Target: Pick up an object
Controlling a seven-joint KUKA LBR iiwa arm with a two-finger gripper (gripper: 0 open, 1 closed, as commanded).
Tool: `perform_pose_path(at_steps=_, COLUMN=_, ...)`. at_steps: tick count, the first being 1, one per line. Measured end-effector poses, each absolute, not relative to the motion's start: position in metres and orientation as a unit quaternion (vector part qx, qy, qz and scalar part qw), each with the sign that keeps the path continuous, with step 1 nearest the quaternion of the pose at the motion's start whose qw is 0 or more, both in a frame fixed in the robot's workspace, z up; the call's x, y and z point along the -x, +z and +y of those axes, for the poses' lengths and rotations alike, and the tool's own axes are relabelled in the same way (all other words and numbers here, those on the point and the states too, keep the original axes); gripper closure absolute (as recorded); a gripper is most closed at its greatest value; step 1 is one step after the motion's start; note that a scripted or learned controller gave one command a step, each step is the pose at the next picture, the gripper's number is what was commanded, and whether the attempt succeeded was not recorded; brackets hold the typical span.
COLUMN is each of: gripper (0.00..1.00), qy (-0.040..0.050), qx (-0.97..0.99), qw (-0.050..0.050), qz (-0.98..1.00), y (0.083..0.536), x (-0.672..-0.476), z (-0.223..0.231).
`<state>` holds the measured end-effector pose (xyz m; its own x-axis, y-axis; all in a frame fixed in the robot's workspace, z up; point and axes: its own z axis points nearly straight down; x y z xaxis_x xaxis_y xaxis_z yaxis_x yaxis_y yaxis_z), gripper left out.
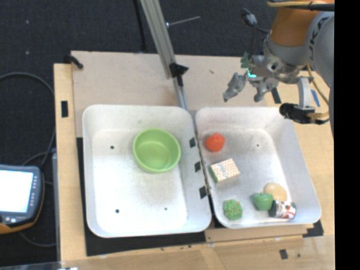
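1. Left bin: shallow, white, speckled plastic with rounded corners; it holds a round, smooth, light-green bowl, upright.
2. Right bin: same form; contents are an orange-red rounded object, a patterned box with unreadable print, a bumpy green piece, a smooth green piece, a pale rounded item and a small red-and-white item, label illegible.
3. Gripper: fingers apart, nothing between them; it hangs above the right bin's far edge; the orange-red object lies nearest, down and left, well apart.
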<state>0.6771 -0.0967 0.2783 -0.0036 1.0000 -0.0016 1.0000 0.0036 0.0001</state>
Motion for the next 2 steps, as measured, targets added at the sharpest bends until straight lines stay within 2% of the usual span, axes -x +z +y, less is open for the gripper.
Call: perform_pose_path(at_steps=2, gripper=0.0, qy=-0.0026, qx=-0.708, qw=-0.001, qz=0.707, y=0.177, x=-0.66, z=-0.099)
